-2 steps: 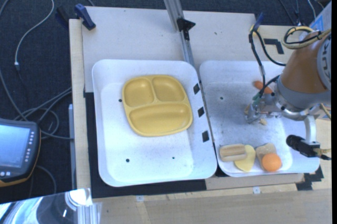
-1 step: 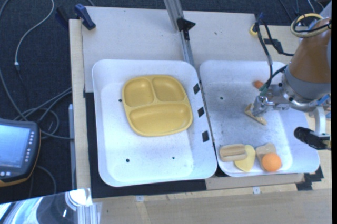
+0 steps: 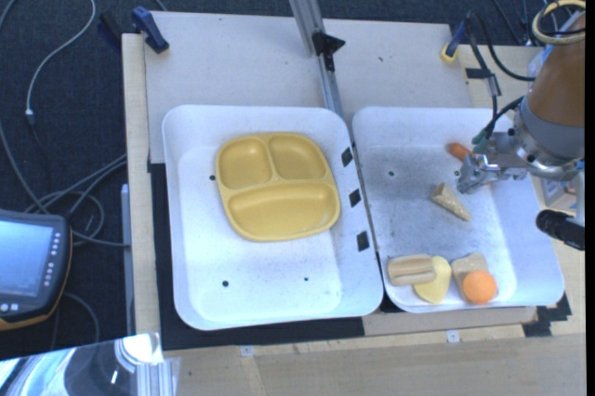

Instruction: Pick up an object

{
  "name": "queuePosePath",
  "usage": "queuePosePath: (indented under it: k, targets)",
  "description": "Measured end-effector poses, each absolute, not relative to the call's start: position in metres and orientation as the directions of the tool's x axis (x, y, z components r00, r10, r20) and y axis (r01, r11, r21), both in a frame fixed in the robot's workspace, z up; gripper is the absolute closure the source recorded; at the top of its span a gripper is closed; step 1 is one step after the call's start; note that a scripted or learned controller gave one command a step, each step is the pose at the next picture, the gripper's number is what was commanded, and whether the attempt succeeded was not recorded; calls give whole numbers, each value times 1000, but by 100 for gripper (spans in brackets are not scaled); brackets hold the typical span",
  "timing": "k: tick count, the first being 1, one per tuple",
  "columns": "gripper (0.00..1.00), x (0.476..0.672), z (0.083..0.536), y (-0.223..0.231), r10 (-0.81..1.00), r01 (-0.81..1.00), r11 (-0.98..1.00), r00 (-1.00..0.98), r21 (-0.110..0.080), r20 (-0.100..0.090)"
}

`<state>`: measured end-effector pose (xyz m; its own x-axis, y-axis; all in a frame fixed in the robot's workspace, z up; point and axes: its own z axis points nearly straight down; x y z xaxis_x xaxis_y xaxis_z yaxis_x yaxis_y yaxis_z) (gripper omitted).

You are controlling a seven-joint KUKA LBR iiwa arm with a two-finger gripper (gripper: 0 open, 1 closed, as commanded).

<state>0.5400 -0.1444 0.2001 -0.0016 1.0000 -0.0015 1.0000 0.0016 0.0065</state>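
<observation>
Tan wedge-shaped food piece (image 3: 451, 202) lay in the right white bin (image 3: 409, 143), mid-bin, just below the metal two-finger gripper (image 3: 472, 173); finger state unclear, nothing seen between them. Small orange piece (image 3: 458, 149) sat beside gripper. Orange ball (image 3: 480, 287), yellow slice (image 3: 432, 282), tan roll (image 3: 411, 269) near front edge. Yellow divided plate (image 3: 276, 185) in left white bin (image 3: 200, 292).

Arm (image 3: 561, 97) cropped at right edge

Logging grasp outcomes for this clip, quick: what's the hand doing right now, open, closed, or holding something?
Hand: cannot be told whether open or closed. It hangs over the right bin, just above a tan wedge and beside a small orange piece; nothing is visibly held.
</observation>
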Motion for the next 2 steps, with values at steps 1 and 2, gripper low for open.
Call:
queuePosePath:
  k: [1,2]
  targets:
    - [100,537,246,-147,1000,1000,2,-2,7,-2]
    - [100,526,234,-96,1000,1000,6,-6,-3,4]
